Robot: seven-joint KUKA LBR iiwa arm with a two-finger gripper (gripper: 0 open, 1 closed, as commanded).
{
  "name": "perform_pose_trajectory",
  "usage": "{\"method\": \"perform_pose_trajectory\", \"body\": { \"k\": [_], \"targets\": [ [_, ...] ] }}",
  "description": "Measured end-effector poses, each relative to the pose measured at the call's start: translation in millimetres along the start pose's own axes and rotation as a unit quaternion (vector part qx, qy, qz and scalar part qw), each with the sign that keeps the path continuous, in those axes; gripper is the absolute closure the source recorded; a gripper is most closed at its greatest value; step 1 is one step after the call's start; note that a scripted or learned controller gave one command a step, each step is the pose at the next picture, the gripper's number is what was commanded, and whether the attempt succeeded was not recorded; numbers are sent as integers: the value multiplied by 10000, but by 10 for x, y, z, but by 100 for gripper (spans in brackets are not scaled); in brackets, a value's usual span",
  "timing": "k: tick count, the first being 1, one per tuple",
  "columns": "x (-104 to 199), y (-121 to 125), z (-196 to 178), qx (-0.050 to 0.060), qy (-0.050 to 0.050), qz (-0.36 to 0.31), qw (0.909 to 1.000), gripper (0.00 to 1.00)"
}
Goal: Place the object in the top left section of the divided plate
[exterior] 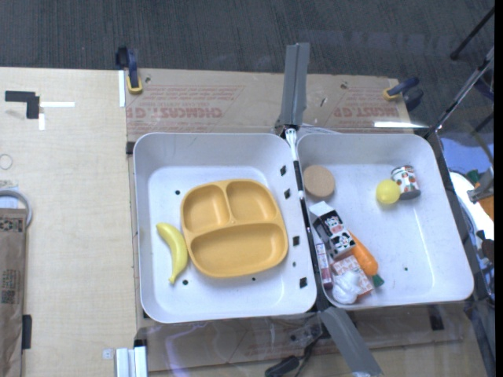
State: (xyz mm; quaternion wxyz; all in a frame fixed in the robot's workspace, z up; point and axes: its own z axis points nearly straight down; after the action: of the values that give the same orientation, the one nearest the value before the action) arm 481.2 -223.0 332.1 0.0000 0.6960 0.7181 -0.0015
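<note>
Telling how far the gripper is open is not possible from this view, nor whether it has hold of anything. Taking the object to be the curved yellow plastic banana, it lies in the left white bin, just beside the left edge of the yellow-orange three-section divided plate, whose top left section is bare. It looks smooth, glossy, light and stiff, probably a toy, so it may slip; a pinch across its thicker middle seems safest.
</note>
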Motion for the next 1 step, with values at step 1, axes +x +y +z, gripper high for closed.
{"method": "perform_pose_trajectory", "body": {
  "k": [1],
  "targets": [
    [564, -9, 1365, 6, 15, -1069, 9943, 100]
  ]
}}
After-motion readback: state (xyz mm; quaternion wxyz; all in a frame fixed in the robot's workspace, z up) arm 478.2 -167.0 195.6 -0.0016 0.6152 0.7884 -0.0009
